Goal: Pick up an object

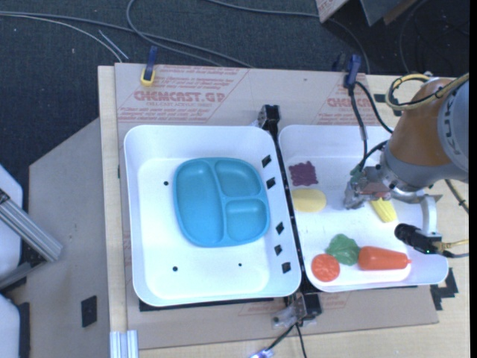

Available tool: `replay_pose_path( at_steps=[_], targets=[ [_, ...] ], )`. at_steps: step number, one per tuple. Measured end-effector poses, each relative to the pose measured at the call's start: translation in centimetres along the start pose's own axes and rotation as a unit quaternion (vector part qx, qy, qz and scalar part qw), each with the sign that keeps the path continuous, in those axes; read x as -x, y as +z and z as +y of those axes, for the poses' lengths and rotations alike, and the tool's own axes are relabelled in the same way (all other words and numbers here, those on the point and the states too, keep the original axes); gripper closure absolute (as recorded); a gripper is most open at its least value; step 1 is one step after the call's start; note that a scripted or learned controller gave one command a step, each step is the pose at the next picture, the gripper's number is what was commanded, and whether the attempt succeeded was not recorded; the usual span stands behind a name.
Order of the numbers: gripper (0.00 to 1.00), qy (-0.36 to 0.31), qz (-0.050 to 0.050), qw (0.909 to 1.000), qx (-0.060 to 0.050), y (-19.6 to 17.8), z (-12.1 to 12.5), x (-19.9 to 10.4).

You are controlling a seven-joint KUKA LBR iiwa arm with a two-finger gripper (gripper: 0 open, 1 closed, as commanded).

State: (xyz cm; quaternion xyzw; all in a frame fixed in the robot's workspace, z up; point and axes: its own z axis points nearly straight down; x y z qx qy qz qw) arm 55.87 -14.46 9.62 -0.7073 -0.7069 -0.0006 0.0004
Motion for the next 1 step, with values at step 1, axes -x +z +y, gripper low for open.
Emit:
replay_pose_path(
  at_steps=[1],
  targets=[
    [1.00, -0.001, -0.001, 1.0000, 0.002, -5.94, -0.61, -0.47]
  ],
)
